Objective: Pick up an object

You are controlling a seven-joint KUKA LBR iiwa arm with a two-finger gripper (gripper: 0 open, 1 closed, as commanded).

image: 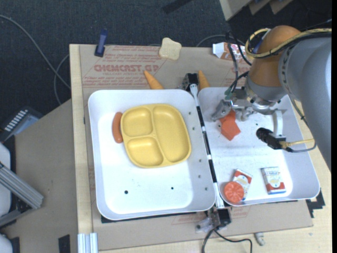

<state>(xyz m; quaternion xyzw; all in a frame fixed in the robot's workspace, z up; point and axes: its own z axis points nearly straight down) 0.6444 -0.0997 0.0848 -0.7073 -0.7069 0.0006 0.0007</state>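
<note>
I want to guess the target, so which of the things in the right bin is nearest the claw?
The orange-red block, right under the claw. The tomato and two small cartons lie along the bin's near edge.

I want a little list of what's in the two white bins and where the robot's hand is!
left bin: yellow divided plate, hot dog lying at its left side
right bin: orange-red block, tomato, two small cartons
gripper: over the right bin's back part, right above the orange-red block
holding anything: cannot tell
outside the bins: bread slice, carrot
</note>
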